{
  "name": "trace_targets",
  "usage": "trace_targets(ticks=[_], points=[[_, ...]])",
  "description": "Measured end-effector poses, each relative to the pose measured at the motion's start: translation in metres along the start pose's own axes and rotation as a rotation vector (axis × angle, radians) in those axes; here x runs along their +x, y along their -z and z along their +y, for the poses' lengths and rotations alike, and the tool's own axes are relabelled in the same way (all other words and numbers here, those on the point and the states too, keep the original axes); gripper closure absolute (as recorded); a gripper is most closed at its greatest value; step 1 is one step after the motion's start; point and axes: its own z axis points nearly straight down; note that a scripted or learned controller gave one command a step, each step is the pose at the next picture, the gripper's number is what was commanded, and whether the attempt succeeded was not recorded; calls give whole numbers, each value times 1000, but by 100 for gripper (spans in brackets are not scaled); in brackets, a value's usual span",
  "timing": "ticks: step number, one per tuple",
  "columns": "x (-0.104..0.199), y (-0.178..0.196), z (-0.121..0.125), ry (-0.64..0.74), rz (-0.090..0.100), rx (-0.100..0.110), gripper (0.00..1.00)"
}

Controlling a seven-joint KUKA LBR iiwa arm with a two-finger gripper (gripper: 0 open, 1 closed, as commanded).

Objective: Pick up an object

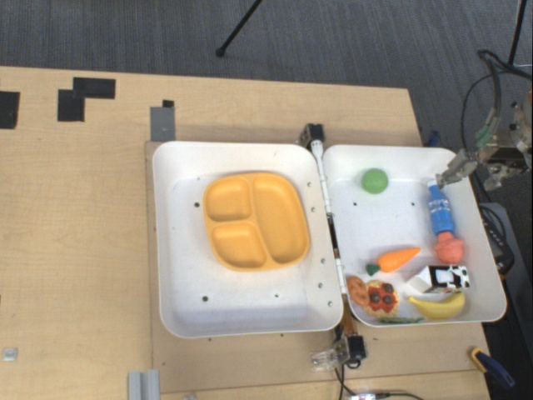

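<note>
1. The worktop (75, 248) lies bare and wide at the left, with a few dark patches near its far edge.
2. The left bin (175, 307) holds an orange divided plate (254, 221) in its middle, with white floor open all around it out to the raised rim.
3. The right bin (350, 161) touches the left bin along their shared rim. Its far-left part is open apart from a green ball (374, 180), which sits well apart from everything else.
4. Along the near rim lie a pizza slice toy (376, 296), a carrot (397, 259) with its tip pointing right and away, a banana (439, 306) lying left to right, and a black-and-white block (445, 277).
5. A blue bottle (440, 212) lies near the right rim, its long axis running far to near, with a red lump (450, 247) touching its near end.
6. The end effector (456, 170) hangs over the far-right corner of the right bin, just beyond the bottle's far end, reaching in from the right. Whether its grip is parted or closed I cannot tell; nothing is seen held.
</note>
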Motion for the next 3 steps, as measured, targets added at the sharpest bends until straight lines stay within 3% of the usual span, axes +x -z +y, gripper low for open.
trace_targets(ticks=[1, 2, 3], points=[[-11, -133, 34, -125, 2, 5, 0], [-11, -168, 43, 9, -4, -16, 0], [-15, -172, 42, 138, -5, -13, 0]])
